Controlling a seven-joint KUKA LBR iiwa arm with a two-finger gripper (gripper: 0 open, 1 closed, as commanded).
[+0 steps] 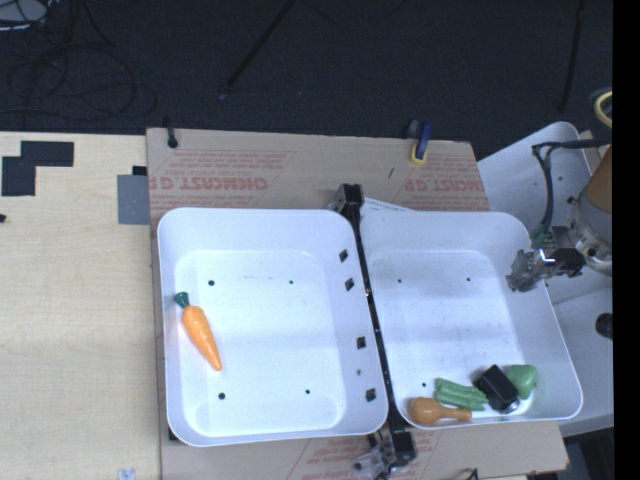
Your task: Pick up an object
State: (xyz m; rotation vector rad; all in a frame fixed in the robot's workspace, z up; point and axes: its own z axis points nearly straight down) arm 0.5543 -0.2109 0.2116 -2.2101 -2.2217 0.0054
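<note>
The fingers point(522, 271) hover over the right bin's rim point(548, 298); whether they're open I cannot tell. The clustered toys point(480, 395) risk a fumbled, glancing grasp.

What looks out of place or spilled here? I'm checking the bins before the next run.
Nothing is spilled or damaged. The carrot lies alone by the left wall of the left bin. The other items crowd the right bin's near corner: an orange gourd-like piece, a green vegetable and a black block. The tool hovers at that bin's right rim.
</note>
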